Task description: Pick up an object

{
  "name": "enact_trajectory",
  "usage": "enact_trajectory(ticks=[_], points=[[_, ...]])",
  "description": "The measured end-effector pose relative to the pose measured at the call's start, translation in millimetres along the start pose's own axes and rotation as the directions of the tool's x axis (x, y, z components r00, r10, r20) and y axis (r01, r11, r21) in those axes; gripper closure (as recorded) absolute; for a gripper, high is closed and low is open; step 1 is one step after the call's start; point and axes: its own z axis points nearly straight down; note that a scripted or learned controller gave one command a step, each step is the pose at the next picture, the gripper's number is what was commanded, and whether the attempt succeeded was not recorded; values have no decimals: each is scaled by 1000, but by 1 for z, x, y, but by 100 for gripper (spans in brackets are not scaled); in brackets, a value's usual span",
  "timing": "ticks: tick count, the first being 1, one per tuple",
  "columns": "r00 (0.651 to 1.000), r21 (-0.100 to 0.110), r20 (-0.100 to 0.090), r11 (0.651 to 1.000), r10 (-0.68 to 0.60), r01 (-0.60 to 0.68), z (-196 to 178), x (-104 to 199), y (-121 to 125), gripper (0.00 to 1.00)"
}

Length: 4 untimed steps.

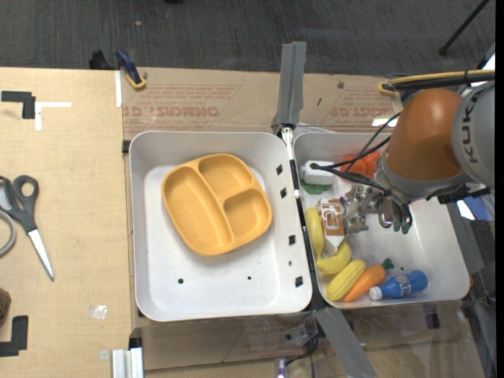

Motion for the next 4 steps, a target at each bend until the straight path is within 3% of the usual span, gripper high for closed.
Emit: enact_trajectory(ticks=[1,2,3,4], points=[[914,0,-2,914,406,-406,0,22,-4,100],[672,1,-1,672,740,-740,1,14,-1,100],[672,1,-1,672,740,-740,1,14,-1,0],[499,2,-1,499,866,-866,0,-25,7,0]])
